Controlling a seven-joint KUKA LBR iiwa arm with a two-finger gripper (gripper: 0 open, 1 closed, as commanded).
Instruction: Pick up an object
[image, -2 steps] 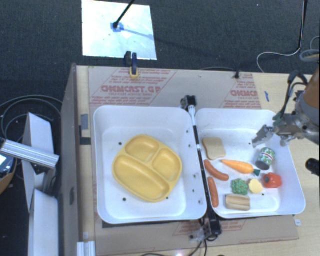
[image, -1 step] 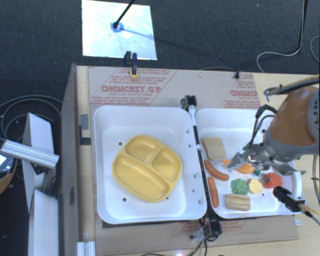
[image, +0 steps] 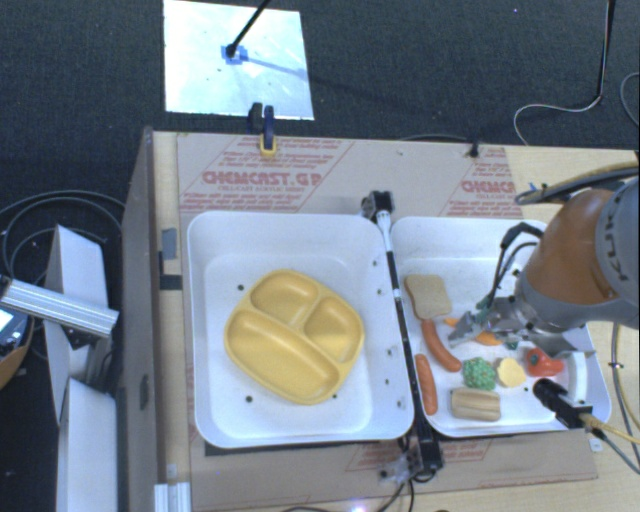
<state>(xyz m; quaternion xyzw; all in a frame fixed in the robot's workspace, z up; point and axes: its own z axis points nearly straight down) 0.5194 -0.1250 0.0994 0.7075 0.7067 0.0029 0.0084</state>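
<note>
Toy food fills the right bin (image: 440, 240), where the tool (image: 468, 325) hangs low at the end of the grey arm with its orange band (image: 560, 240), reaching in from the right. Whether the tool is clenched or released cannot be told from this slant, and nothing can be seen gripped by it. Just beneath and beside it lies an orange carrot-like piece (image: 484, 338), partly hidden. To the left of the tool sits a tan slice of bread (image: 429, 295), and near of that a reddish sausage (image: 439, 345) lies at a slant, with a second sausage (image: 427, 384) against the bin's left wall. Nearer still are a green broccoli head (image: 479, 373), a pale yellow piece (image: 511, 373) just right of it, a red tomato-like piece (image: 543, 362) and a tan bread roll (image: 475, 404) at the near edge. The left bin (image: 215, 400) holds a yellow divided plate (image: 293, 335), lying flat. Both bins rest on the desk (image: 330, 175).
</note>
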